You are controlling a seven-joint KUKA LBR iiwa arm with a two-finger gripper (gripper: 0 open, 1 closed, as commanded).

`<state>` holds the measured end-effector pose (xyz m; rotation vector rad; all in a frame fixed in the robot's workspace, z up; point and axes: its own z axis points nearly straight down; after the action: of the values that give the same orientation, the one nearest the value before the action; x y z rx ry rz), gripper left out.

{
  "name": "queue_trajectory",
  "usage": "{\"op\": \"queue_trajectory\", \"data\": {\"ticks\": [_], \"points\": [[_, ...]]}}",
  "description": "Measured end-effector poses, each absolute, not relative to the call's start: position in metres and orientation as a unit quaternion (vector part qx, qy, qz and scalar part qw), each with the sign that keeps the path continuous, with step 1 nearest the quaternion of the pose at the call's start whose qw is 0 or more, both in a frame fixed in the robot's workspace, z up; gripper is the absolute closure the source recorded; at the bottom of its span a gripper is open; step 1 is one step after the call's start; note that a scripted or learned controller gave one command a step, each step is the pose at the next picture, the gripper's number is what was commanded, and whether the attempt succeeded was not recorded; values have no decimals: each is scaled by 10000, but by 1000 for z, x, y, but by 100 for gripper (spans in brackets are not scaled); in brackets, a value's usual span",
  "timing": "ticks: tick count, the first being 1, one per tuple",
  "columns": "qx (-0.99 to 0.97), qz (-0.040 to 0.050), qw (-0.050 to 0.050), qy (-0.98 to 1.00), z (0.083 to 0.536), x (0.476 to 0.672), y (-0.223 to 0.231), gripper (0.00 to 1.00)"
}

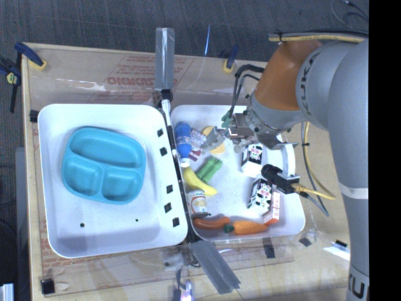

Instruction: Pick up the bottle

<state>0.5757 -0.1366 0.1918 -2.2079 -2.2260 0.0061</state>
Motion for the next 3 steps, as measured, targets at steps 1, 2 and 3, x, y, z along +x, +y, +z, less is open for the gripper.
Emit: {"op": "queue_trajectory", "data": {"ticks": [1,2,3], "points": [[-7218,17,31,-6920,89,543,-135,0],[-7207,29,41,-6932,97,543,-136,100],[-7305,20,22,-6829,190,519,-44,100]]}}
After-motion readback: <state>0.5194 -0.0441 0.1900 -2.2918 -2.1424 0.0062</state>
